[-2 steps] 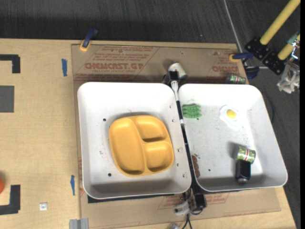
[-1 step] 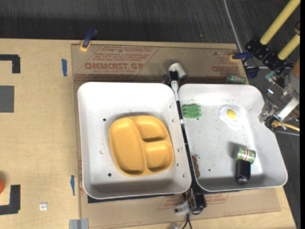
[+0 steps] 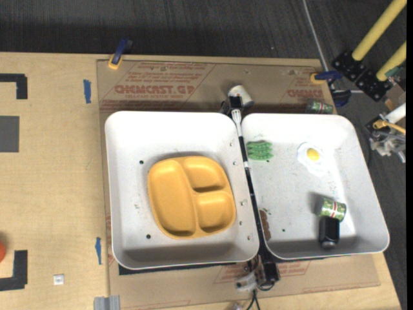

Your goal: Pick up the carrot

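The left white bin holds a yellow divided plate lying flat near its middle. In the right white bin lie a green leafy toy at the back left, a fried egg toy at the back, and a green can on its side towards the front right. A small black object rests just in front of the can.
A black divider strip runs between the two bins. Yellow poles and dark clamps stand off the bench at the back right. A small orange-red patch shows at the view's left edge.
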`<action>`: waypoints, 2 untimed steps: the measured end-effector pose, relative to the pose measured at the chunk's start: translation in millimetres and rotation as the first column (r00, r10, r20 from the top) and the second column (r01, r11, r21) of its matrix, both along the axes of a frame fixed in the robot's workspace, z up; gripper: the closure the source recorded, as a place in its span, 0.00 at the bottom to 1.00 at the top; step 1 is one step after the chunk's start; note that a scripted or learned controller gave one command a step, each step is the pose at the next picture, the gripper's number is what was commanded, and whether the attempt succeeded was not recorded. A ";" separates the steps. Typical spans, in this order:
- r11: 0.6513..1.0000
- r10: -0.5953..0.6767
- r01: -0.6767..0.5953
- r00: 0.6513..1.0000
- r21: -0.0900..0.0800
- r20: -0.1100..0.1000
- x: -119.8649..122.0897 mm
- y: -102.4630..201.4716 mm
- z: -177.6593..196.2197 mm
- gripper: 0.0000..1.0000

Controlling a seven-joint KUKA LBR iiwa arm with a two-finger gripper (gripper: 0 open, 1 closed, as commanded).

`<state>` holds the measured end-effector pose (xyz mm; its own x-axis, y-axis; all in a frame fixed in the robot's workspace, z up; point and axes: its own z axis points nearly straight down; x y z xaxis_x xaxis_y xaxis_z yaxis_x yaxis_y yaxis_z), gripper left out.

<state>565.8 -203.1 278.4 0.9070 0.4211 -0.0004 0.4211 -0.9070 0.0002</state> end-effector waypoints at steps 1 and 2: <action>0.981 -0.194 0.194 0.981 0.000 0.000 10.0 -20.5 51.1 1.00; 0.990 -0.143 0.143 0.990 0.003 -0.004 -28.1 87.4 -34.1 1.00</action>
<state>537.7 -115.7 244.3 0.9579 0.2871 -0.0032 0.2870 -0.9579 -0.0045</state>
